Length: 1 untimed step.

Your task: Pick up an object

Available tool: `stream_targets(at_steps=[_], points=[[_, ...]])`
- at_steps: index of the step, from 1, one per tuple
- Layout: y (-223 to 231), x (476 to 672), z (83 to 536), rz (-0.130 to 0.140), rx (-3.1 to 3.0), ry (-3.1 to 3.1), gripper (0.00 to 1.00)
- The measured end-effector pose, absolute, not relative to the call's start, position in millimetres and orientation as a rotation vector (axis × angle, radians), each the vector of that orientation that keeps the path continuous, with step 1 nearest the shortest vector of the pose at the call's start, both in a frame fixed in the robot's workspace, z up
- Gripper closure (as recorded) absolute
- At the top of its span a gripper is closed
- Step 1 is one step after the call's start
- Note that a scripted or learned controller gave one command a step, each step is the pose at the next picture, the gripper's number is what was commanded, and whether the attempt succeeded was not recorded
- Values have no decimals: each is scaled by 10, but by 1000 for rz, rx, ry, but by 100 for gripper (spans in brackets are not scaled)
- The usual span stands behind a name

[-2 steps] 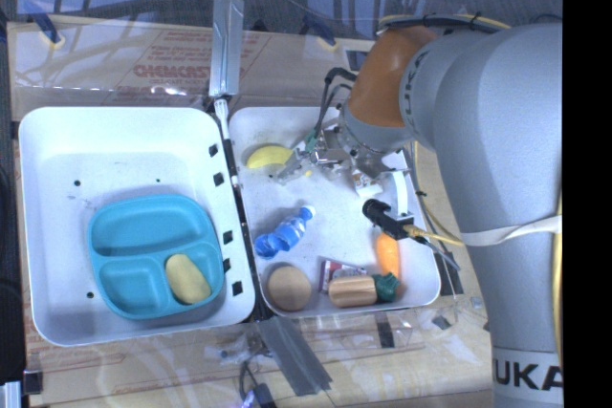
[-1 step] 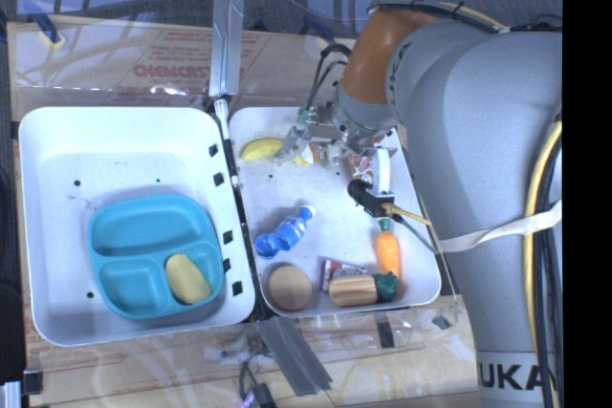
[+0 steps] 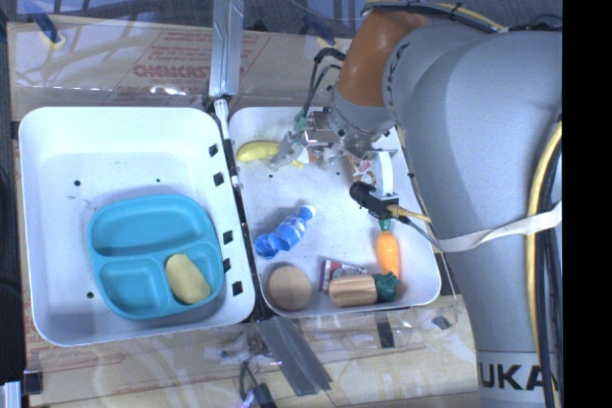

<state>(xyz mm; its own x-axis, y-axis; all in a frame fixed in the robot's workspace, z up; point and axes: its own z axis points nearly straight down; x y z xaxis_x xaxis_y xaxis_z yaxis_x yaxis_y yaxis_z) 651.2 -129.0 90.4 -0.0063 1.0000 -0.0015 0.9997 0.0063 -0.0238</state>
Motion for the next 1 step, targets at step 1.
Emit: stream_targets(at_steps=[1], points=[[-1039, 6501, 885, 33, -2142, -2269, 0]])
